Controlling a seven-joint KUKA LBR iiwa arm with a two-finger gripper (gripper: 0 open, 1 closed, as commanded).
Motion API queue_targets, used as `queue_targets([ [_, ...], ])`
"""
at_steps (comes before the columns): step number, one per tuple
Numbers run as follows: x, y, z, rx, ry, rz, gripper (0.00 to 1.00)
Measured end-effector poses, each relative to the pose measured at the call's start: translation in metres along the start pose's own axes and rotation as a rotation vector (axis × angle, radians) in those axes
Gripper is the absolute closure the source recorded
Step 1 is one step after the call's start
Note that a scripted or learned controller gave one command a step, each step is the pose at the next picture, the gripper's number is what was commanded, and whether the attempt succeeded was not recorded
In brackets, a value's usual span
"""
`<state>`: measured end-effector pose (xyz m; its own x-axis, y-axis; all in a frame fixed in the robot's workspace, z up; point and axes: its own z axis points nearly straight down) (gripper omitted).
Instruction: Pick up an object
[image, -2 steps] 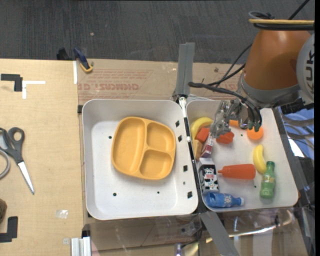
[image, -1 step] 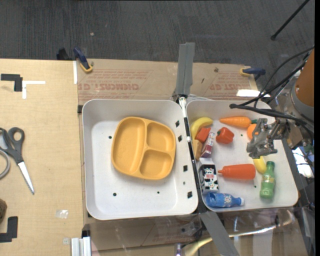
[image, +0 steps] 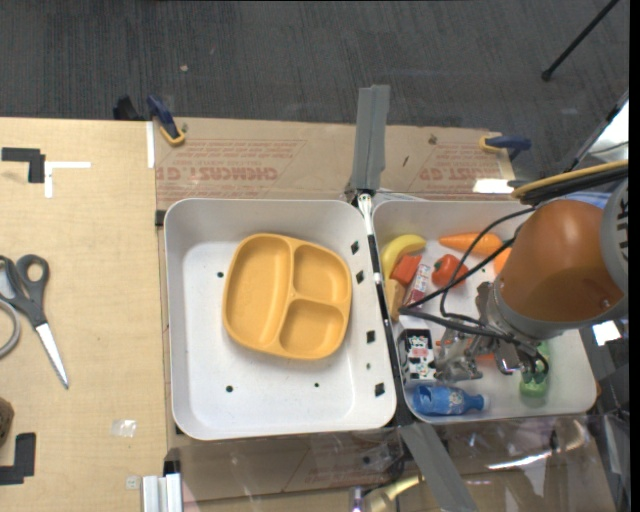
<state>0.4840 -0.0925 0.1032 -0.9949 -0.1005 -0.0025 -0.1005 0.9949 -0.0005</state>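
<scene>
Camera view: two-finger gripper (image: 455, 362) is low in the right white bin (image: 575, 395), finger opening not readable, nothing visibly held. Blue plastic bottle (image: 447, 401) lies just below it, green object (image: 534, 383) to its right. Yellow three-compartment plastic plate (image: 287, 296) sits in the left white bin (image: 190, 330).

The arm (image: 570, 265) wears a broad, rounded orange band with grey casing beyond it. Black cables (image: 470, 275) loop from it toward a grey metal pincer (image: 462, 358) of small mechanical parts.
</scene>
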Motion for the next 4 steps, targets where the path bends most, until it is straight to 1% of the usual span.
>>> queue_targets([
  [1, -0.009, -0.001, -0.007, 0.006, -0.032, -0.001, 0.00],
  [2, -0.098, -0.055, 0.010, 0.000, -0.003, 0.075, 0.00],
  [3, -0.067, -0.065, 0.011, -0.001, -0.001, 0.134, 0.00],
  [4, -0.032, -0.080, 0.011, 0.000, 0.000, 0.143, 0.00],
])
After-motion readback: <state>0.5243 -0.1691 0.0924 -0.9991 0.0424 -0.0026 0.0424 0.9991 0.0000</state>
